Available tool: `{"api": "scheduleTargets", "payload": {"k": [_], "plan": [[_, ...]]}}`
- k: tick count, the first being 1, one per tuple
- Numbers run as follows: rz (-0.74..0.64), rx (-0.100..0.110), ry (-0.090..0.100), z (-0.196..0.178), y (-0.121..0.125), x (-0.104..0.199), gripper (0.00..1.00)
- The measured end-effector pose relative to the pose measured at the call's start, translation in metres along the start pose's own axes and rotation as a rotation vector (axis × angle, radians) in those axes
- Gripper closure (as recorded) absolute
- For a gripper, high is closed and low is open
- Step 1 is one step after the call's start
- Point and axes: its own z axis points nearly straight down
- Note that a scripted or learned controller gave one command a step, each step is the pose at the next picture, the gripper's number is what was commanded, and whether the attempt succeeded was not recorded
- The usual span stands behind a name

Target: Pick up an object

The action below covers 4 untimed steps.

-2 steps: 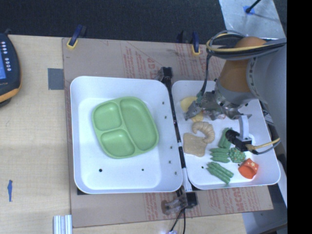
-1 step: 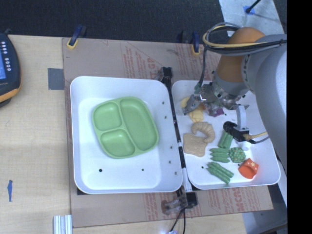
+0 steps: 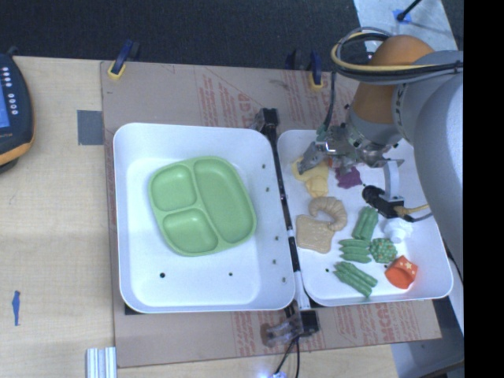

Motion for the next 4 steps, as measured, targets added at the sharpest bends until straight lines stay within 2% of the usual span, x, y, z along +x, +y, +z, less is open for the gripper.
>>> {"api": "scheduleTargets", "payload": {"k": [1,2,3,4], "plan": [[-0.001,0.004,0.001,0.0,-0.001,0.006,0.0],[0.002,0.0,-0.001,0.0,0.0,-0.017,0.0],[0.001,0.012,0.003,0.001,-0.088,-0.008,0.0],[-0.002,-0.003,0.0,0.0,-0.026,-0.008,0.0]]}}
